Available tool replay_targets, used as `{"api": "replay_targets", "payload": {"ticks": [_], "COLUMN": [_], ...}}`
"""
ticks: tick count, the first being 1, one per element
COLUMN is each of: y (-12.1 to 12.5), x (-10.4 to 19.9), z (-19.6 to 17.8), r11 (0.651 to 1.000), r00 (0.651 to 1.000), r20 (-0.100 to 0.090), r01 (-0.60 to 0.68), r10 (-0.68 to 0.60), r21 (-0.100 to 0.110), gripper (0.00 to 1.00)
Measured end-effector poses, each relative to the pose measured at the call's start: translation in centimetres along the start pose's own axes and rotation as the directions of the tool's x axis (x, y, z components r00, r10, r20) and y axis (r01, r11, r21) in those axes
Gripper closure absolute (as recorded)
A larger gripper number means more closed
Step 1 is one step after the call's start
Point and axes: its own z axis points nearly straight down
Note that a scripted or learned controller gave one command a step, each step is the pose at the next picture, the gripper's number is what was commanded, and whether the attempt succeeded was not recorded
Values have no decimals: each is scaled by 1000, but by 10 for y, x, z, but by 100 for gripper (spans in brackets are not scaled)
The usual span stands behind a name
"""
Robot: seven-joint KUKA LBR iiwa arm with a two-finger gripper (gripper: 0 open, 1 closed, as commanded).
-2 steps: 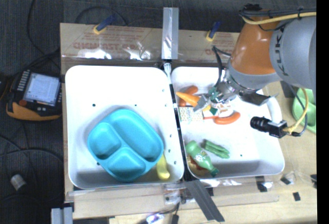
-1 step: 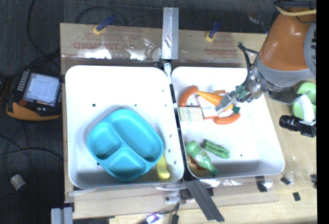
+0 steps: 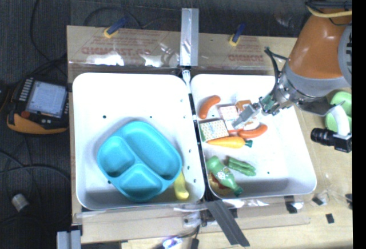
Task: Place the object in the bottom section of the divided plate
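My tool (image 3: 247, 116) sits low in the right bin (image 3: 297, 151), over the toy pile just right of the centre divider; can't tell if it's spread or pinching anything. Closest candidates: orange carrot (image 3: 227, 141) and red sausage (image 3: 255, 131) right under it. Blue divided plate (image 3: 137, 159) sits in the left bin (image 3: 91, 93), well apart. Judgement: pick one item cleanly, avoid the cards (image 3: 220, 119), then carry it over the divider to the plate's bottom section.

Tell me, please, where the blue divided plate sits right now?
The blue divided plate lies in the left white bin, toward its front, with a yellow item touching its right edge.
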Motion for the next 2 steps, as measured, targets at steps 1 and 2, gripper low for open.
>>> {"api": "replay_targets", "payload": {"ticks": [1,2], "y": [19,20], "x": [82,82], "z": [63,54], "r11": [964,964], "r00": [964,964], "r20": [-4,-5], "r01": [267,267], "r10": [-267,-267], "r21": [-1,-4], "gripper": [0,100]}}
